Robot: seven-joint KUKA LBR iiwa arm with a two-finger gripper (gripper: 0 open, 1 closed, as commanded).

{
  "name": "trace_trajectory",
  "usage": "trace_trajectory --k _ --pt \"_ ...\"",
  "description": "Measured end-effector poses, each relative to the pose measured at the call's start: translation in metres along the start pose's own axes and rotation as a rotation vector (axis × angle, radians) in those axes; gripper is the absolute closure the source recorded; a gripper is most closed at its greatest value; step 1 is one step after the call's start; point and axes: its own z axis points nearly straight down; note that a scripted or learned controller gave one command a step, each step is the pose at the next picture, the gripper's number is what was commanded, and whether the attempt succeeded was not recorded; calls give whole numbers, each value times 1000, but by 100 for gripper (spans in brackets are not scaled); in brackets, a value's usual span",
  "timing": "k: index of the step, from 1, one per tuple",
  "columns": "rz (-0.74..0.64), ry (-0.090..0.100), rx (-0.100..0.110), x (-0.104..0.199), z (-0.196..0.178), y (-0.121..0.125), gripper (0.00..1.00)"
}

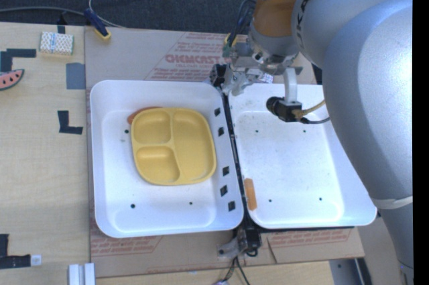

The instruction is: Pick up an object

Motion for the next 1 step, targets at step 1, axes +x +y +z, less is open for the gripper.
trace_trajectory --k 1 --pt "0 -1 0 0 0 0 0"
